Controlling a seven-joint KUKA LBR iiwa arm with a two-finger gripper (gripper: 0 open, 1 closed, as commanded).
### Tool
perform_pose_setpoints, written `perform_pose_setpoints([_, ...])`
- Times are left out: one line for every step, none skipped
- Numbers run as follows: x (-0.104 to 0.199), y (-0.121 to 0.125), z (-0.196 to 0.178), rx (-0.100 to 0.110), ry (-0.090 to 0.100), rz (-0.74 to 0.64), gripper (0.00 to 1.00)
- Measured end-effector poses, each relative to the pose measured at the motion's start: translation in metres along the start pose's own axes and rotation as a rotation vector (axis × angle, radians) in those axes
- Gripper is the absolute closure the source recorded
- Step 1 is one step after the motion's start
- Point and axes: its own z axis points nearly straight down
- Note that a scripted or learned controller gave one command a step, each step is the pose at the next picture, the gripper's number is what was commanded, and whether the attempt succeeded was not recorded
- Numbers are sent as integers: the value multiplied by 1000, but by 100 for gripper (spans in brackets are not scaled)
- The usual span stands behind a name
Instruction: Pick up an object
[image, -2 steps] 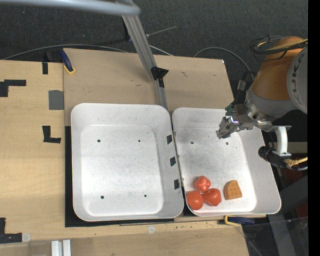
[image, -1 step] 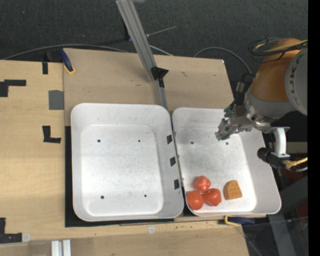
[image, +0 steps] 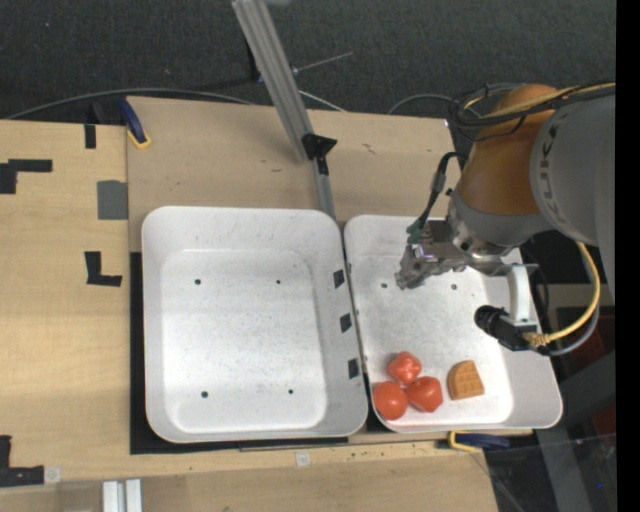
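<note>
Where pincer (image: 412, 275) hovers: right bin (image: 520, 400), red pieces (image: 407, 385).

Three red pieces (image: 405, 383), one orange block (image: 465, 380)

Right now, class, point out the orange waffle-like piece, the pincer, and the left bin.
Orange waffle-like piece (image: 465, 380): camera view, middle of its top face.
Pincer (image: 410, 277): camera view, at its fingertips.
Left bin (image: 240, 220): camera view, far rim.

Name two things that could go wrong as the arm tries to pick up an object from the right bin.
1. The red pieces sit bunched together, touching, so the gripper may nudge them apart instead of grasping one.
2. They and the orange biscuit lie close to the right bin near rim, so the fingers might strike the wall.
</note>
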Motion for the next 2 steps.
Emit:
perform_pose_setpoints([63,-6,-5,0,1,-2,100])
perform_pose_setpoints([108,-7,-2,0,-1,-1,100])
